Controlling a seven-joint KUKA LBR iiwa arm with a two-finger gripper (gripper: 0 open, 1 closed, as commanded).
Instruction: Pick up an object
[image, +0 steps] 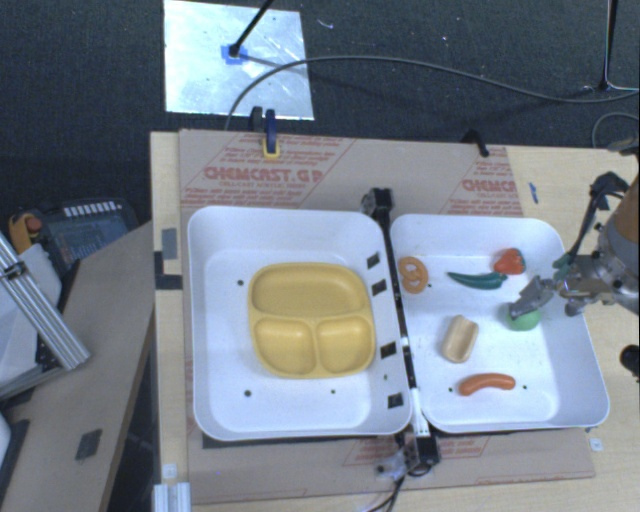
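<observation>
The right bin (575, 385) holds several toy foods: a pretzel (412, 272), a green chili pepper (478, 280), a red-orange piece (509, 261), a tan bread roll (460, 338), a sausage (487, 384) and a small green object (522, 319). My gripper (535, 297) reaches in from the right and hangs just above the small green object, partly covering its top. The view does not show whether it touches that object. The other foods lie apart from the gripper, to its left and below it.
A yellow divided plate (305, 318) lies in the middle of the left bin (215, 245). A black divider with clips (390, 310) runs between the bins. Cables and a control box (85, 230) sit off the bench to the left.
</observation>
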